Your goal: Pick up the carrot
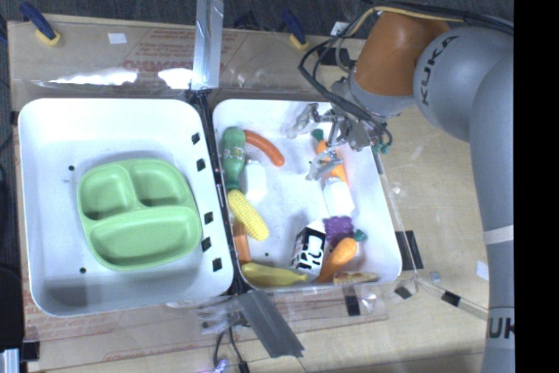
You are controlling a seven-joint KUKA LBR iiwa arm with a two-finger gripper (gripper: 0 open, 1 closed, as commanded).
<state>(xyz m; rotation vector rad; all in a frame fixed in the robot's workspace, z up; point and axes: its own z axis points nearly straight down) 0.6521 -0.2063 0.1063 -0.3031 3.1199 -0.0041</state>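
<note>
Carrot is not picked up yet, as far as you can see. It lies in the right bin, down near the front corner. It sits just beside the purple grapes and a black and white can. The gripper is up near the back of that same bin, well apart from the carrot. It hangs over a white bottle with an orange top. You cannot tell if the jaws are spread or pressed together, because the metal bits and wires blur there. So I think nearly all the job is left: get to the carrot, grab it and lift it. Watch out, because a long orange sausage lies near the back too, and it could fool you. The carrot's leafy end is hard to make out beside the grapes. A banana lies along the front wall.
</note>
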